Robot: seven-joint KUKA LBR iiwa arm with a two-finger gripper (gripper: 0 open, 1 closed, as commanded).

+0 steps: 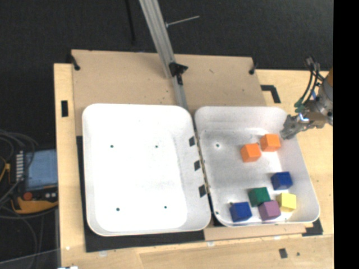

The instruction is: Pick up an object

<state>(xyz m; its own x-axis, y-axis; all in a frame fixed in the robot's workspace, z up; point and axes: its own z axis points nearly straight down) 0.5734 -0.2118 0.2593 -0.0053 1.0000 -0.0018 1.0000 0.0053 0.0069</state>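
The right bin (224, 122) holds several small blocks. Two orange blocks (251, 152) (270, 142) lie near its middle right. A blue block (281, 180) sits lower right, with a yellow block (288, 201), a purple block (269, 210), a green block (259, 195) and another blue block (240, 211) along the front. My gripper (291, 126) hangs at the bin's right rim, just right of and above the upper orange block, with nothing seen between its fingers.
The left bin (140, 167) lies beside the right one. A slanted metal rail (162, 43) rises from behind the bins. A blue box with cables (39, 170) sits off the bench at far left.
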